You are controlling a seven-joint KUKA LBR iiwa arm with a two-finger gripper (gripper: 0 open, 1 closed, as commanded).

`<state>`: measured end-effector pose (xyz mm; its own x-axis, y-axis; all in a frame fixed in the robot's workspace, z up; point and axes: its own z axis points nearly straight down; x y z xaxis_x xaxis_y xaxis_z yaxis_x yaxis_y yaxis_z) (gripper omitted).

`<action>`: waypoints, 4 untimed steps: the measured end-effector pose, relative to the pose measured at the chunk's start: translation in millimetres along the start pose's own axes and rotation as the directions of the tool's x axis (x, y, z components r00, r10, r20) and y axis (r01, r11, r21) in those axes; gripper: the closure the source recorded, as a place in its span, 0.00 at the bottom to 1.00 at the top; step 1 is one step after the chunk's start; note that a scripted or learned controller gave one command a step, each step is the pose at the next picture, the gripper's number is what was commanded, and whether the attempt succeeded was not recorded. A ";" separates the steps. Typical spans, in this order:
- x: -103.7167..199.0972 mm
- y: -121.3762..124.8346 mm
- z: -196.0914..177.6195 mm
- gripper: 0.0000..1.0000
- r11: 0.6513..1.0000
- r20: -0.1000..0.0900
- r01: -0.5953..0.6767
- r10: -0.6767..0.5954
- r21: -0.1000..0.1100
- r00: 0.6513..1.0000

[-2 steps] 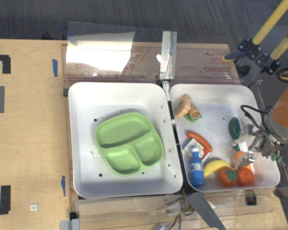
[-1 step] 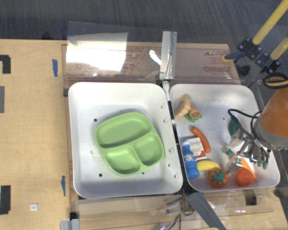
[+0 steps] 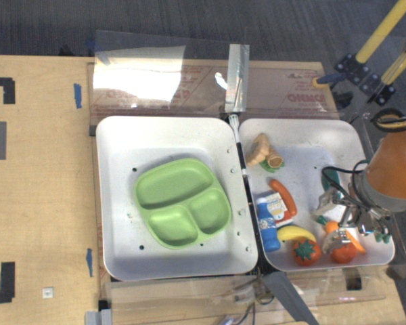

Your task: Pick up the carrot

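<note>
Down at the near edge of the right bin [image 3: 304, 128], the gripper [image 3: 342, 225] hovers over the carrot [image 3: 344, 246], beside the tomato [image 3: 306, 250] and banana [image 3: 295, 233]; whether its fingers are spread, I can't tell.

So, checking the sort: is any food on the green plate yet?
No, the green plate in the left bin holds nothing.

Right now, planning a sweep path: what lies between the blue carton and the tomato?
The banana lies between the blue carton and the tomato, in the camera view.
</note>
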<state>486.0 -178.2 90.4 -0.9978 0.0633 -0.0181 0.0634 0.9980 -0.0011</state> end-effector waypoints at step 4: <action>-6.5 -2.9 0.4 0.00 0.560 0.008 0.828 -0.828 -0.004 0.561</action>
<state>492.3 -181.5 90.1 -0.6116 -0.7910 -0.0173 -0.7909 0.6118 -0.0113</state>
